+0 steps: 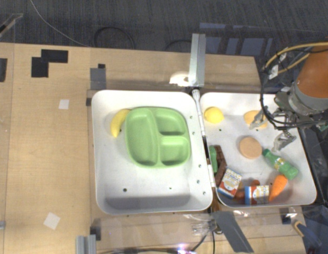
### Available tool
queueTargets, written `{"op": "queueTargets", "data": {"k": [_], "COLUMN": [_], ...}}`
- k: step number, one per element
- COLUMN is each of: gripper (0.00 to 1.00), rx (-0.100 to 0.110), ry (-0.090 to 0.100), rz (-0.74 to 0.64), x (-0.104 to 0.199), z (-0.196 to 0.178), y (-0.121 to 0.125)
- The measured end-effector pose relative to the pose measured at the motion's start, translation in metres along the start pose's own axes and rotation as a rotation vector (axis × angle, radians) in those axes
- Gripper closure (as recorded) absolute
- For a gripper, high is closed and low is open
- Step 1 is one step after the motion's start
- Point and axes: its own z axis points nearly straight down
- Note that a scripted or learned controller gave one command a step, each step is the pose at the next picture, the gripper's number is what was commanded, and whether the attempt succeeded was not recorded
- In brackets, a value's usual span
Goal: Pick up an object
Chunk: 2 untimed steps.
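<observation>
Gripper [284,139] hangs over the right bin [230,102], close above the green bottle [279,163]; whether it's clenched or released, I cannot tell. Tan disc [251,147] sits just left. Carrot [279,186] lies near the front wall. Left bin [103,157] holds a green tray [155,136], with a banana [118,121] beside it.

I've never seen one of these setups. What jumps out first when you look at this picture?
The big green tray fills the middle of the left bin, with a banana tucked at its left edge. The right bin holds a scatter of toy food: a lemon at the top left, a tan disc in the middle, a carrot and a green bottle lower right. The arm, orange-banded, hangs over that bin's upper right.
</observation>
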Motion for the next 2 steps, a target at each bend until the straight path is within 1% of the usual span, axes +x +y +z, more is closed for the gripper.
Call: {"op": "queueTargets", "data": {"k": [1, 2], "gripper": [0.00, 0.00], "rx": [0.011, 0.016], "ry": [-0.007, -0.012], "rz": [-0.093, 0.073], "x": [-0.041, 0.017], "z": [0.062, 0.062], "y": [0.011, 0.089]}}
